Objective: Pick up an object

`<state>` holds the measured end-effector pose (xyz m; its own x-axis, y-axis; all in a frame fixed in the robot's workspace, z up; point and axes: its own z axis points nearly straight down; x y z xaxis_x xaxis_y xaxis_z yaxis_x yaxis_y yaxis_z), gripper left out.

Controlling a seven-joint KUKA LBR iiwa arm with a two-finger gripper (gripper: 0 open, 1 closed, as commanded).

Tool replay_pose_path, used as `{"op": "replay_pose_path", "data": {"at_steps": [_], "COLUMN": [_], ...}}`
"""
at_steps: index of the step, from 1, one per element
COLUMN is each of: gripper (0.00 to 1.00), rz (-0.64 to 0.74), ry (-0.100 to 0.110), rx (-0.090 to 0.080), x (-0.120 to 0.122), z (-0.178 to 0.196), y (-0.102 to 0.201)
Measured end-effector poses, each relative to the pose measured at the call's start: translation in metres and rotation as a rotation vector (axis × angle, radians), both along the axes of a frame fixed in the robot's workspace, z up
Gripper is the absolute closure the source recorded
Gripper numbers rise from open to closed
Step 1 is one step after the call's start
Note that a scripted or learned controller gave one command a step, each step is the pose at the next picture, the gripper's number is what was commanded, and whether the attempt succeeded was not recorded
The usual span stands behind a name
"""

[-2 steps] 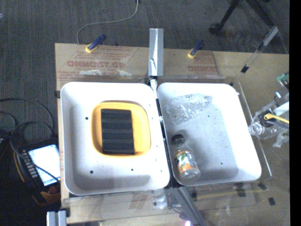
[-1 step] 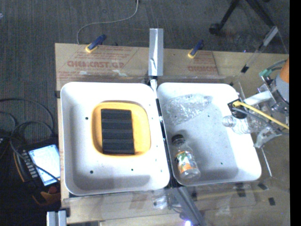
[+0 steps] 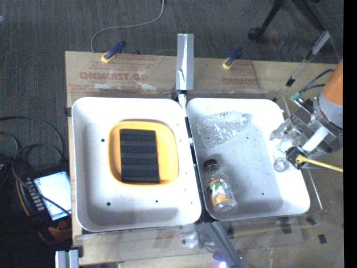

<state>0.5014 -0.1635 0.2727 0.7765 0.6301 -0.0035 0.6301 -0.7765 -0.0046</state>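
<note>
Your tool point(image 3: 287, 149) hangs over the right bin's point(image 3: 262, 197) right rim, well apart from the bottle point(image 3: 219, 187); I cannot tell its state. Descending here, you'd strike the rim.

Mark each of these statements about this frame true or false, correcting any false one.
1. The plastic bottle lies in the right bin. True.
2. The yellow tray with the black insert sits in the right bin. False: it is in the left bin.
3. The gripper is over the left bin. False: it is at the right bin's right rim.
4. A crumpled clear plastic bag lies in the right bin, above the bottle in the view. True.
</note>
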Motion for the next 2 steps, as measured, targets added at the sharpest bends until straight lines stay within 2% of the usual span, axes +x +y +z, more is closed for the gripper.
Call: {"op": "replay_pose_path", "data": {"at_steps": [1, 2], "gripper": [1.00, 1.00], "rz": [-0.203, -0.422], "ry": [0.002, -0.001], "rx": [0.000, -0.006], "x": [-0.003, 0.054], "z": [-0.113, -0.077], "y": [0.064, 0.001]}}
